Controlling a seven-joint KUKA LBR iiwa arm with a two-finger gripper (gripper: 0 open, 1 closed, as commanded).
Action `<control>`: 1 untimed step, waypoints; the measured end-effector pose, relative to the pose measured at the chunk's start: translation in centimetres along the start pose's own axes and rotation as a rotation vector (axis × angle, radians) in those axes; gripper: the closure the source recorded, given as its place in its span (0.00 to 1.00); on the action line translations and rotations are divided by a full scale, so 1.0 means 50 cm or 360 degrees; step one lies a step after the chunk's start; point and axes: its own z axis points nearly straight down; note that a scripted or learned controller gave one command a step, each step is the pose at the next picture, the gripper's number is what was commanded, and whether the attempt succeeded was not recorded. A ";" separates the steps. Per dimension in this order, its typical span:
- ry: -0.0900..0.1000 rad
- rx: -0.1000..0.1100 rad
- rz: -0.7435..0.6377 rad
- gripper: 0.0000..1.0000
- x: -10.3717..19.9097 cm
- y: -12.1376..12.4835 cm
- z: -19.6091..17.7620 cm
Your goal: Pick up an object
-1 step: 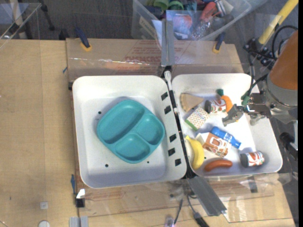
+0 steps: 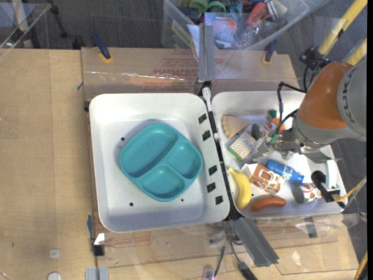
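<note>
1. The claw point(image 2: 273, 146) hangs low in the right bin point(image 2: 335, 156), among the clutter near its middle; I cannot tell how it is set.
2. The table point(image 2: 41, 156) is pale wood, with a sheet of brown cardboard point(image 2: 145, 69) lying behind the two bins.
3. Beyond the table, a clear plastic tub point(image 2: 233, 10) holds a jumble of coloured items against a dark backdrop.
4. The arm point(image 2: 332, 104) reaches in from the right, its orange band above the wrist, bent down over the right bin.
5. The left bin point(image 2: 105, 156) holds a teal divided plate point(image 2: 160, 161), tilted diagonally.
6. In the right bin, a yellow banana point(image 2: 241, 186) lies by the left wall, a red sausage point(image 2: 267, 203) just beside it at the front edge.
7. An orange-and-white carton point(image 2: 266, 181) lies touching a blue-and-white tube point(image 2: 286, 171).
</note>
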 end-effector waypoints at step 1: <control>-0.0004 0.0003 -0.0243 0.00 -0.019 0.117 0.001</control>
